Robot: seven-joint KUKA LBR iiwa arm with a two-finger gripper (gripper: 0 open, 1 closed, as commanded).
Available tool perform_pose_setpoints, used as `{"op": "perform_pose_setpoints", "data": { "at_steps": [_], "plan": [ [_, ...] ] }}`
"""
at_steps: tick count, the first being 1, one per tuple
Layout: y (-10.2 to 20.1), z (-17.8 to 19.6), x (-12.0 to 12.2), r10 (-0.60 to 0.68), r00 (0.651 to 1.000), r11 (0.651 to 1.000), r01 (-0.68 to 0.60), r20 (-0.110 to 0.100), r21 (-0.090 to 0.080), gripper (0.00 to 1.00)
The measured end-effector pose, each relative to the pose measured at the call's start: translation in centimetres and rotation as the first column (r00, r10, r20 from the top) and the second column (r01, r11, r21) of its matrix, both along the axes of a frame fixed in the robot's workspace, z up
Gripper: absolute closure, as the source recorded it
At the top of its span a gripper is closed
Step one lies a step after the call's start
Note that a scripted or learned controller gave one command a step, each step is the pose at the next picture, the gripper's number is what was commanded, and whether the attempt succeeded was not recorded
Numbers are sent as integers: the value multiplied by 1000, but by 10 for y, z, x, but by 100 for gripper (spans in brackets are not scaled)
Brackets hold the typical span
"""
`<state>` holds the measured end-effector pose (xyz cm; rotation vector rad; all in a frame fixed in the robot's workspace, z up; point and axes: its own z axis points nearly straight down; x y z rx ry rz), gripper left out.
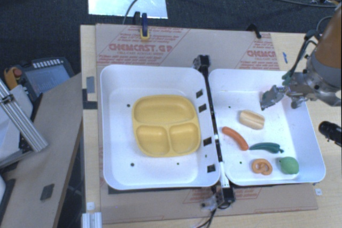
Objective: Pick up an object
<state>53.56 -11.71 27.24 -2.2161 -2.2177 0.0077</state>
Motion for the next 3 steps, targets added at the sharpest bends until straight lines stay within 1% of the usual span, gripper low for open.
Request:
{"op": "perform_pose_setpoints", "data": {
  "at_steps": [1,2,3],
  "plan": [
    [0,5,2,2,1000,1000,-2,10,-2,0],
    [2,-57,1,1,1000,1000,-1,5,0,0],
    [11,-108,-5,0,1000,1000,0,5,1,0]
  ]
}}
